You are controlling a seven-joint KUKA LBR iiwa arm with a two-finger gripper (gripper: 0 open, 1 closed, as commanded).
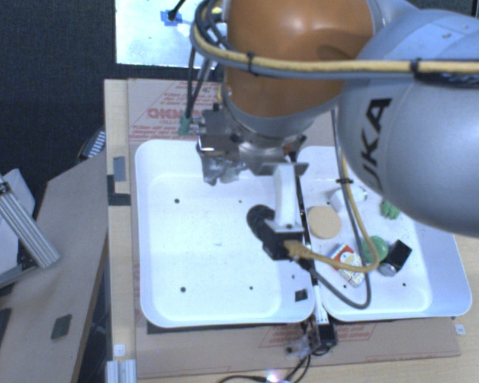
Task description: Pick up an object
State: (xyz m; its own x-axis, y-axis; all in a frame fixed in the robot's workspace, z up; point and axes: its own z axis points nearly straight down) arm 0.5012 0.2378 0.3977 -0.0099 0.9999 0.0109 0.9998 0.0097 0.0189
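My arm (399, 94) fills the upper right of the view and hides most of the right bin's (443, 294) far half and the far rim of the left bin (184, 246). My tool (223, 162) shows as a grey metal block hanging over the far edge of the left bin, near the divide; whether it is released or clenched I cannot tell, since the orange band (291, 38) and wrist sit on top of it.

The things to pick lie in the right bin, toward its near half. A tan disc (326, 222) sits just beside the divide. Near it toward the front is a red and white piece (349, 258), partly crossed by a yellow cable (335, 260) from my arm. A green thing (375, 247) lies next to that, its shape hard to make out, and a black block (397, 255) rests just right of it. A small green bit (389, 210) peeks out at the edge of my arm, mostly cut off.

All of these lie to the right of my tool and nearer the front, well apart from it. A black part (265, 228) hangs over the left bin below the tool.

The bins rest on a cardboard sheet (156, 110) on the counter (72, 238).
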